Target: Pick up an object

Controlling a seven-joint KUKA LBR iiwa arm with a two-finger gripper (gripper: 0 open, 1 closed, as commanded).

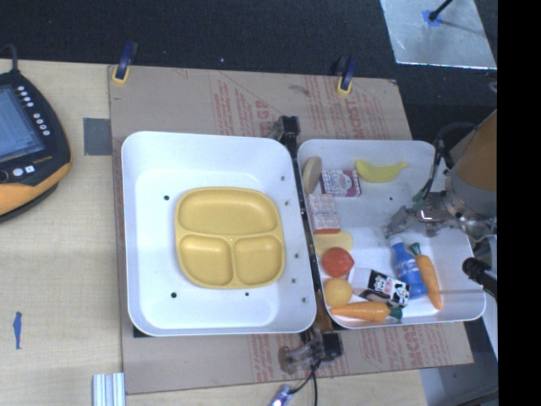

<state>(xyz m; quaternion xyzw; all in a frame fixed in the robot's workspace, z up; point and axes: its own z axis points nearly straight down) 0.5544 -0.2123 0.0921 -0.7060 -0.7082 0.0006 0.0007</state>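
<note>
Bench: wood-coloured top with a brown board [254,100] bearing two white bins.
Left bin [144,227]: a yellow divided tray [230,235] is held in it.
Right bin [452,307]: a blue bottle [407,267] lies at lower right, just beside an orange carrot [428,279].
Bottle handling: judged light, stiff, slippery; best taken across its middle.
Bottle axis: run from upper left to lower right, cap end uncertain.
Gripper [406,221]: hung above the bottle; whether its fingers are spread cannot be told.

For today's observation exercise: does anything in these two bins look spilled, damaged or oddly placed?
Nothing stands out. The yellow divided tray lies flat in the left bin. The toy food, including a banana, tomato and carrots, lies loosely jumbled in the right bin.
</note>
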